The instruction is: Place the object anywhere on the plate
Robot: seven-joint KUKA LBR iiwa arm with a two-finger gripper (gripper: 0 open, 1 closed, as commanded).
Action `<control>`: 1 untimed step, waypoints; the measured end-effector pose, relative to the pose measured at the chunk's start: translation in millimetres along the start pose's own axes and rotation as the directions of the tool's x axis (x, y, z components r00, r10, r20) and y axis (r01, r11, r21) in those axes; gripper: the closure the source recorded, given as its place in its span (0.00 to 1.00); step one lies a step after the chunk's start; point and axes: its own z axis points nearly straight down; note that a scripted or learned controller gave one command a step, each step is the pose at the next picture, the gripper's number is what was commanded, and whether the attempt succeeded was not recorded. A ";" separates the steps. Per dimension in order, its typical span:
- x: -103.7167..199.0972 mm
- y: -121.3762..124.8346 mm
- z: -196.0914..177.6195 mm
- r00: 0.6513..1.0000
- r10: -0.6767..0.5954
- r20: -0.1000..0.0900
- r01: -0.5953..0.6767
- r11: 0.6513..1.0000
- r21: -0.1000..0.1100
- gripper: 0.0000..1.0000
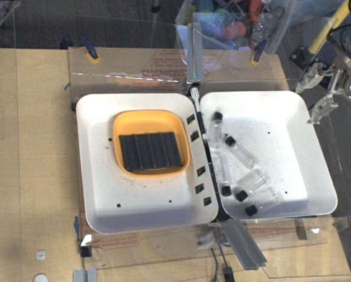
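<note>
Scene: slanted look down on a wooden counter [28,157] bearing two shallow white bins side by side.
Left bin [99,207]: white, rounded corners, smooth and glossy; holds the plate.
Plate [149,120]: orange-yellow, squarish with rounded corners and a raised rim; a dark ribbed slab [150,151] lying flat on it, covering most of the middle and front.
Right bin [293,157]: same white shell; holds the vials along its left and lower-left part.
Vials [241,154]: several small clear tubes with black caps, lying on their sides, some touching or overlapping; exact count hard to tell, since clear walls blend into the white floor.
Divider: dark strip with black tabs between the bins.
Arm: metal parts [325,93] at the right edge, beyond the right bin's far corner, well apart from the vials.
Jaws: cannot tell whether apart or together; too small and cluttered to read.
Handling, as a judgement: vials likely light, stiff, smooth and slippery, prone to roll; possibly brittle if squeezed hard.
Grip advice: across the tube body at mid-length, jaws square to its long axis; best to choose the vial lying most apart from its neighbours.
Placement: bare rim strip at the back of the plate narrow; resting on the slab probably steadier, ribs likely to check rolling.
Progress: no vial on the plate yet.
</note>
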 end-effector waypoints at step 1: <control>-7.9 0.4 23.6 0.947 -0.320 -0.003 0.320 0.947 -0.004 0.00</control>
